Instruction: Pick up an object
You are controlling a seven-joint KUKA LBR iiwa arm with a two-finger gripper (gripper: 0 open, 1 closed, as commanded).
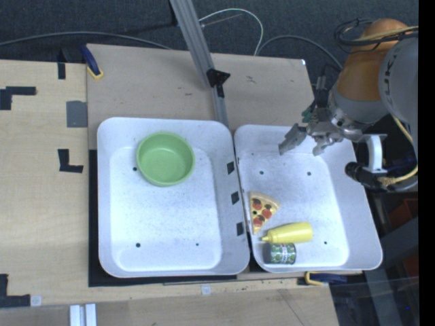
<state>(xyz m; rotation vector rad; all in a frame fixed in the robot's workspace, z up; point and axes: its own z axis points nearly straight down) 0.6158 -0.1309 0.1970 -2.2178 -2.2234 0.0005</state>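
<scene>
- Grey metal jaws [304,143] of the arm hang over the far edge of the right shallow white plastic bin [353,202], spread apart with nothing between them.
- The grey arm with its orange band [363,73] comes in from the right, above and behind the jaws.
- A pizza-slice toy [262,211], yellow with red dots, lies on the right bin's floor, nearer the camera than the jaws and a little to their left, well apart from them.
- A yellow plastic mustard bottle [288,233] lies on its side just beyond the pizza slice from the jaws, close to the bin's near wall.
- A small green can [280,253] lies touching the bottle's near side, the farthest of the three from the jaws.
- A round light-green plastic bowl [165,158] stands upright in the left white bin [115,202], far to the left of the jaws.
- Both bins rest on the pale wooden table [41,182], side by side and touching.
</scene>
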